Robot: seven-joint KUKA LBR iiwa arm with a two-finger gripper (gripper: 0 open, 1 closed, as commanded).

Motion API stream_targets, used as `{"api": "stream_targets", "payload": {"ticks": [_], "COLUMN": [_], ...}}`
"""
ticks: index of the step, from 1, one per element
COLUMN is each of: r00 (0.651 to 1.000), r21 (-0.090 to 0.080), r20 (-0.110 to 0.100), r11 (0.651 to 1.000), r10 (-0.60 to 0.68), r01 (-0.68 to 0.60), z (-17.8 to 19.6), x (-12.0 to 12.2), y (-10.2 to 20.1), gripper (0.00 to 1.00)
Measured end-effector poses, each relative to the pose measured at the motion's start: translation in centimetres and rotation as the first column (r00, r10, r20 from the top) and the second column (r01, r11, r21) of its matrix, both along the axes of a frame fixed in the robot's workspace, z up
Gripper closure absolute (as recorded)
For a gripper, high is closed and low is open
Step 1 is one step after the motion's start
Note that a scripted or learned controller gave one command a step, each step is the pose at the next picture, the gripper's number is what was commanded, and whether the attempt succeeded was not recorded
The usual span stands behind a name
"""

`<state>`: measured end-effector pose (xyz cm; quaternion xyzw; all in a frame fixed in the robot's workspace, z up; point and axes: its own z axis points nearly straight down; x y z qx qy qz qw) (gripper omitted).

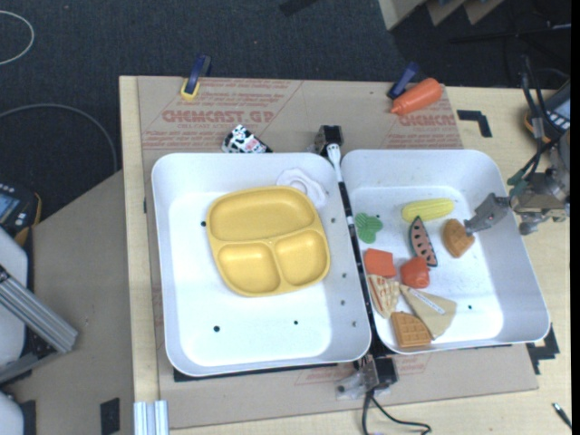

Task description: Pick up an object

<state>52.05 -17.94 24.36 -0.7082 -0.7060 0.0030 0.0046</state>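
Observation:
The right bin (507, 270) holds several toy foods. Among them are a yellow corn cob (428, 209), a watermelon slice (421, 241), a brown bread piece (457, 239), a green item (368, 227), two red-orange chunks (380, 263), a waffle-like piece (384, 294), a pale wedge (432, 305) and a tan cracker (410, 332). My gripper (494, 211) reaches in from the right edge. It hangs over the right bin's far right part, just above and to the right of the brown bread piece. Nothing is seen held in it.
A yellow divided plate (265, 240) lies in the left bin (181, 315), with a small white item (304, 183) behind it. On the bench behind the bins are an orange clamp (417, 96), a blue-yellow clamp (193, 78) and a black-and-white toy (243, 140).

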Motion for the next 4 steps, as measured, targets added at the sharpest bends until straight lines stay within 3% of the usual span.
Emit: {"api": "stream_targets", "payload": {"ticks": [1, 4], "r00": [1.0, 1.0], "r21": [-0.003, 0.0], "r20": [0.011, 0.005], "r11": [1.0, 1.0], "r10": [0.003, 0.003], "r01": [-0.003, -0.003], "z": [0.6, -16.2], "x": [0.2, -0.9], "y": [0.0, 0.1], "gripper": [0.0, 0.0]}}
